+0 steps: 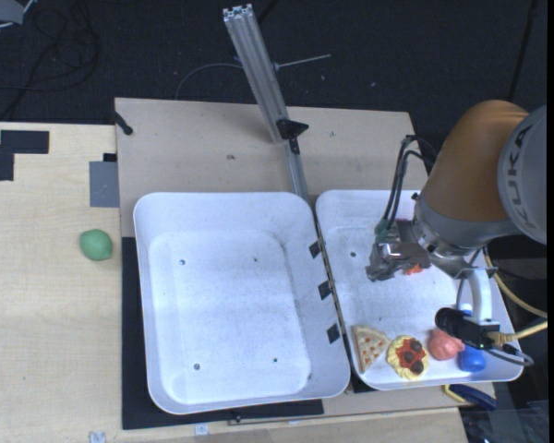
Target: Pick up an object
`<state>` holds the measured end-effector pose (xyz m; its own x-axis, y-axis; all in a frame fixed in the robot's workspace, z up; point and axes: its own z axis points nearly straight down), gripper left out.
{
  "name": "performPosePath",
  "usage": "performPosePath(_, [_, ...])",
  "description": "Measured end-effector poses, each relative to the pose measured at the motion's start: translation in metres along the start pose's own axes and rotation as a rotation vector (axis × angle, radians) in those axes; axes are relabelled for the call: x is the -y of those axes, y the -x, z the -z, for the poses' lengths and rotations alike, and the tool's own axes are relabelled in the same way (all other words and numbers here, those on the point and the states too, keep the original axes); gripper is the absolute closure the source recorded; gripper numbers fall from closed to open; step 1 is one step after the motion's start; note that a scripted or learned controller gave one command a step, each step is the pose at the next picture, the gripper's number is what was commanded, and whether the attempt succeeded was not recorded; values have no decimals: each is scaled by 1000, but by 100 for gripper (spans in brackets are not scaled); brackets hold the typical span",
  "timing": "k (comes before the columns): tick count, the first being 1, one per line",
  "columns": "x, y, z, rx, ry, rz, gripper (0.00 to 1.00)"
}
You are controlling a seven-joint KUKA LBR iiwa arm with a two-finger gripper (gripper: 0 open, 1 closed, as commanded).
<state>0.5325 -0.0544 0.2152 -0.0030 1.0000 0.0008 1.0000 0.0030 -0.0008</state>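
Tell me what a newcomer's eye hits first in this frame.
The big grey and orange arm over the right bin, its gripper low above the bin floor. Then the bright toys along that bin's near edge: pizza slice, red-yellow piece, pink lump, blue piece. A green ball sits on the bench, far left.

Pale wooden bench (46, 321) against dark floor (397, 35) with trailing cables (74, 35).

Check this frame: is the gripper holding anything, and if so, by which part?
It cannot be told. The gripper hangs over the right bin, apart from the toys along that bin's near edge.
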Motion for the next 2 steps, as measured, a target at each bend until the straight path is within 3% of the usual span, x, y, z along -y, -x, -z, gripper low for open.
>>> performPosePath(1, [11,-49,0,0,0,0,100])
performPosePath(2, [2,-106,10,1,1,0,100])
